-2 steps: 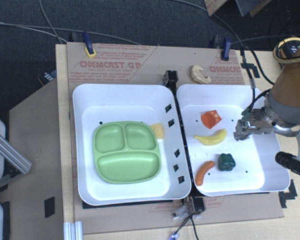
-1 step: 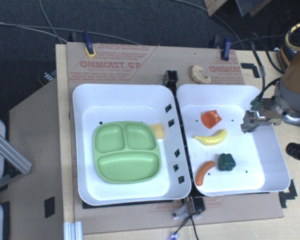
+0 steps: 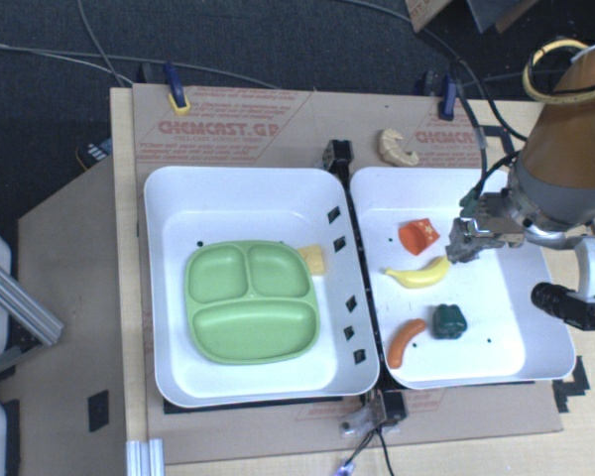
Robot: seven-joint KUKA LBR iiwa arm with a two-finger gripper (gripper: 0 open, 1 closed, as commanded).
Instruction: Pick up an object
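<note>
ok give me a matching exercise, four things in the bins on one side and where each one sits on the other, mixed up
Things:
1. green divided plate
2. banana
3. sausage
4. dark green broccoli piece

Places:
A. right bin, just left of the gripper
B. left bin, in its middle
C. right bin, nearest the front edge, left of the dark green piece
D. right bin, below the banana and right of the orange-red piece

Pairs: 1-B, 2-A, 3-C, 4-D
</note>
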